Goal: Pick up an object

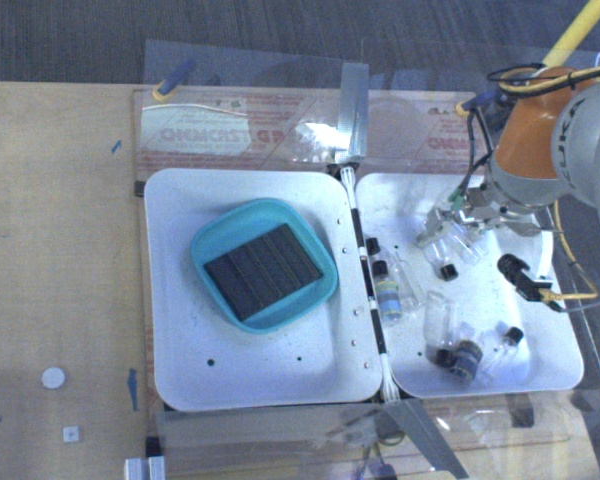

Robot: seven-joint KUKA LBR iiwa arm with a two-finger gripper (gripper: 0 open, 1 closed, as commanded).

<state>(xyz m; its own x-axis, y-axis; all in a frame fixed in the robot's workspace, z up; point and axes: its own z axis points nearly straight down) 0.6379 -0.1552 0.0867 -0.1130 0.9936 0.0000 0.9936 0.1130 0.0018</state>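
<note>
The gripper [458, 218] sits low in the right bin [550, 368], over a cluster of clear vials [448, 258]. Its state cannot be determined: glare and transparent plastic obscure it. No object is visibly held. The nearest candidate, a black-capped vial, lies just below the gripper; more vials [460, 353] lie further below. These are small, smooth, round and likely to roll, so centre on one body and descend squarely. Far left, a teal tray [310, 293] holds a dark ribbed pad [260, 268].
</note>
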